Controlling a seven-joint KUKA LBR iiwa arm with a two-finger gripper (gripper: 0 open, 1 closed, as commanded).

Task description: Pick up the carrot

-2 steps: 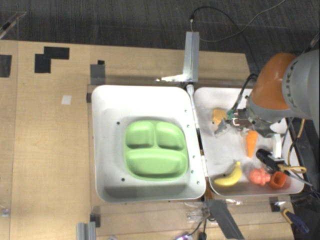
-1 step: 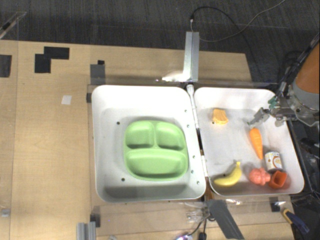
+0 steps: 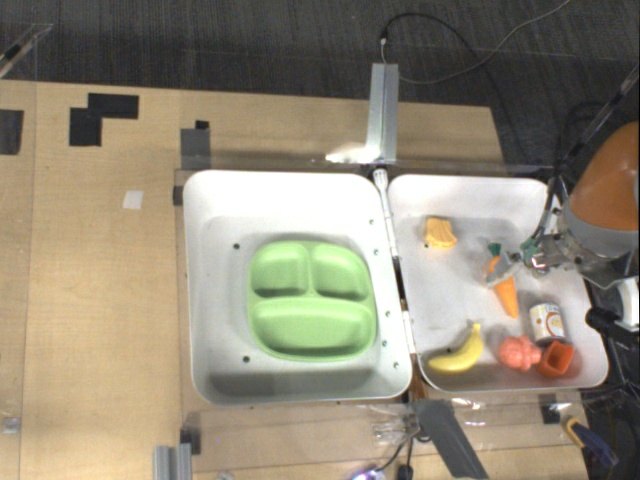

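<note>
None of the lift is done: the small orange wedge-shaped carrot [image 3: 507, 295] lies on the bin floor just below-left of the gripper [image 3: 532, 257], whose finger state cannot be told.

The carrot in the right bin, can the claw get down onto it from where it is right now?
Probably yes. The claw hangs just above and right of the carrot, whose top is uncovered. The small can stands close by on its right and could crowd one side.

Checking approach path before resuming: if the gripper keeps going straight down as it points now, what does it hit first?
Probably the carrot: the gripper hangs just above its top end. Depth is hard to judge from this slant.
</note>
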